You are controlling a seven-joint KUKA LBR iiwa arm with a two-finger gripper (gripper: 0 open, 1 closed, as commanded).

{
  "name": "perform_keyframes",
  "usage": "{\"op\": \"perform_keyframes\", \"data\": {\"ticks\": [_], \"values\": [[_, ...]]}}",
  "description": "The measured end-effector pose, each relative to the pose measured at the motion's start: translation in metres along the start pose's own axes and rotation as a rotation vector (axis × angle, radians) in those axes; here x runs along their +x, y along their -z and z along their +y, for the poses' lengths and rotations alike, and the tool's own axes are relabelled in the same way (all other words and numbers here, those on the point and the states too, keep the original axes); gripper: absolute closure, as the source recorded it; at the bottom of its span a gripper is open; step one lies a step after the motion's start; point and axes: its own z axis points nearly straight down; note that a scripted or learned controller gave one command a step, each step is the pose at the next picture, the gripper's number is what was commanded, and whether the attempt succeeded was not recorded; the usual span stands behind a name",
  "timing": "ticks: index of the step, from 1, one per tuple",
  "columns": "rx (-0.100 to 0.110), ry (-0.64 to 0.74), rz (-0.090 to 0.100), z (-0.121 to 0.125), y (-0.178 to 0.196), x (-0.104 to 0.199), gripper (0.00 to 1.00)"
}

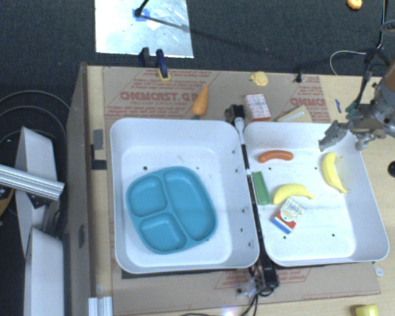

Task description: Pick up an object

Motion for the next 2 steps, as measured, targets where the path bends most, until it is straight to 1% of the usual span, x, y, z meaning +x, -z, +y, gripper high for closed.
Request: {"op": "perform_keyframes", "data": {"ticks": [1, 2], "values": [[0.010, 0.005, 0.005, -0.002, -0.153, 0.054, 0.00], [-0.010, 0.003, -0.003, 0.086, -0.161, 0.018, 0.00]]}}
